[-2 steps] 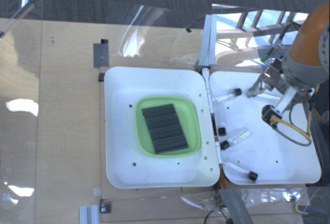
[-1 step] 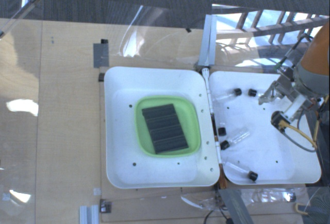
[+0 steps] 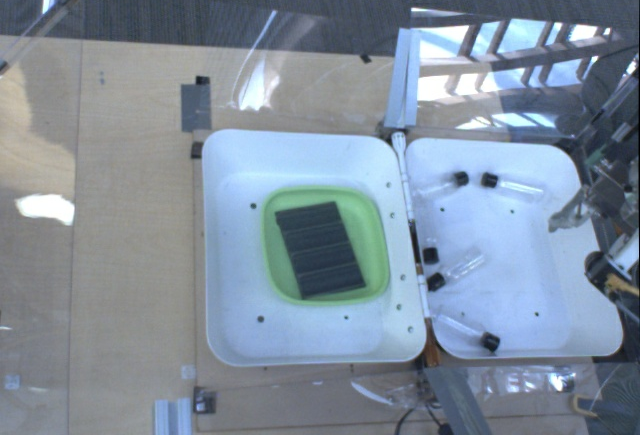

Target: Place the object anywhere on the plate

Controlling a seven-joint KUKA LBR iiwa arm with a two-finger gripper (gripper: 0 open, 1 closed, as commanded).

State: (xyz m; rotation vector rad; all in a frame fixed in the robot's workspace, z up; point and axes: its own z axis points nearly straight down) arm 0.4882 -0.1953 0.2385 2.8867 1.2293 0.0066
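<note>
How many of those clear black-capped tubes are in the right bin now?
5. Two near the back wall, one mid-left, one at the left wall, one at the front. More may be hidden under the arm.

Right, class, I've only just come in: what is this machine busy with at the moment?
A robot arm sits at the right edge of a bench with two white bins. The left bin holds a green plate with a dark ridged block lying on it. The right bin has several small clear tubes with black caps scattered about. The arm is over the right bin's edge, apart from the tubes. Whether its gripper is holding anything cannot be made out.
</note>
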